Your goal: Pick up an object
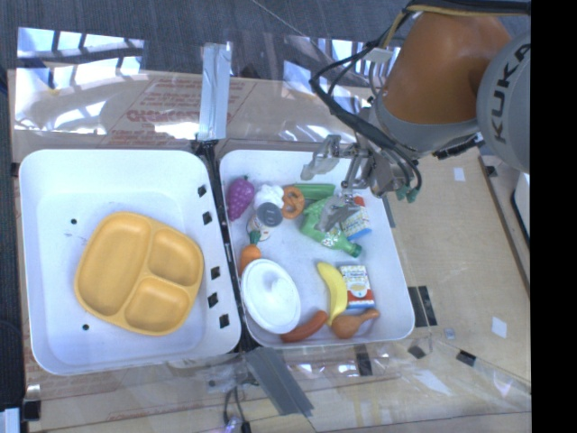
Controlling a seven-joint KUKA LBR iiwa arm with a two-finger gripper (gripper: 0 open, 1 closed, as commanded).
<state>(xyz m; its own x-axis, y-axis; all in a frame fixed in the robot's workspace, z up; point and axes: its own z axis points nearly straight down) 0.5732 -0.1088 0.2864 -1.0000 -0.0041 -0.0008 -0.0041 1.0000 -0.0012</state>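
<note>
My gripper (342, 213) hangs low over the upper right part of the right bin (389, 269). It sits directly above a green toy (315, 225) and a small blue and red packet (360, 225), and it hides part of both. Whether it touches either one is not visible. Close by lie a green vegetable (315, 190), an orange ring-shaped piece (291, 202), a white toy (269, 193), purple grapes (239, 197) and a small can (268, 215).
The right bin also holds a white bowl (270, 294), a banana (332, 289), a small carton (356, 283), a carrot (250, 255) and a sausage (305, 327). A yellow divided plate (137, 271) lies in the left bin (45, 188).
</note>
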